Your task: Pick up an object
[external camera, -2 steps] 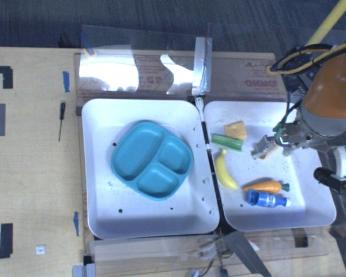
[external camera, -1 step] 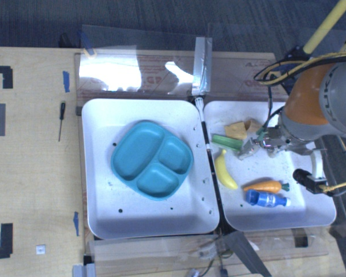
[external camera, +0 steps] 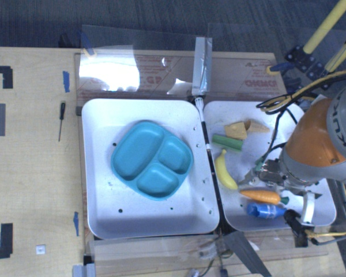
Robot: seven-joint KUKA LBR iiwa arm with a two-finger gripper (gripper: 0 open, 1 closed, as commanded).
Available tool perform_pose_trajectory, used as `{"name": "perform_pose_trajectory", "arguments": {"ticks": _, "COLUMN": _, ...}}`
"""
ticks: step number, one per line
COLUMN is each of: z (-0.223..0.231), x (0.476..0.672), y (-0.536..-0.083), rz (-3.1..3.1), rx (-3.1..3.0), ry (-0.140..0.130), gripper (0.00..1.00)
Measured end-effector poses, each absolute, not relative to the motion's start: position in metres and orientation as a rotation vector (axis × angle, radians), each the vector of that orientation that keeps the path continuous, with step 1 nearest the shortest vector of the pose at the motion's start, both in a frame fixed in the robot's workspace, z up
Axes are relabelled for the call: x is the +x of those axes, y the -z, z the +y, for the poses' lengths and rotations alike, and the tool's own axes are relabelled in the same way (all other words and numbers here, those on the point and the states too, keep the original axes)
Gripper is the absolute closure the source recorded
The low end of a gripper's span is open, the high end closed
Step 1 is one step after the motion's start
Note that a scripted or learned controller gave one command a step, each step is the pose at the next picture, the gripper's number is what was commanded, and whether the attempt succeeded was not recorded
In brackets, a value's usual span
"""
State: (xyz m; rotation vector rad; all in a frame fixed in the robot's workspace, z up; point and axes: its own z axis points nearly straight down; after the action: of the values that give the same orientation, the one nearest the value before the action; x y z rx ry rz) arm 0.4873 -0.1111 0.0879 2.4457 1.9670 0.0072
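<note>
The gripper hung over the right bin — just above the carrot, whose long axis ran left–right, with the banana to its left. Whether its fingers stood open, I could not tell.

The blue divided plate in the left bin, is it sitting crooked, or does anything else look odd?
Yes, the blue three-compartment plastic plate lies turned at an angle to the left white bin's edges, though flat. In the right white bin, the yellow toy banana, orange toy carrot and green stick lie loosely scattered. Nothing looks spilled or broken.
</note>
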Motion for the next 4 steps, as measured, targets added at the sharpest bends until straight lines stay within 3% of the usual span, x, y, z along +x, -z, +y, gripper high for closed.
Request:
{"name": "perform_pose_trajectory", "arguments": {"ticks": 1, "z": -0.166, "x": 0.554, "y": -0.087, "rz": 2.109, "rx": 2.32, "ry": -0.004, "gripper": 0.0}}
{"name": "perform_pose_trajectory", "arguments": {"ticks": 2, "z": -0.113, "x": 0.501, "y": -0.156, "rz": 2.092, "rx": 2.342, "ry": -0.006, "gripper": 0.0}}
{"name": "perform_pose_trajectory", "arguments": {"ticks": 3, "z": -0.098, "x": 0.533, "y": -0.253, "rz": 2.265, "rx": 2.168, "ry": -0.008, "gripper": 0.0}}
{"name": "perform_pose_trajectory", "arguments": {"ticks": 4, "z": -0.13, "x": 0.477, "y": -0.115, "rz": 2.243, "rx": 2.206, "ry": 0.006, "gripper": 0.0}}
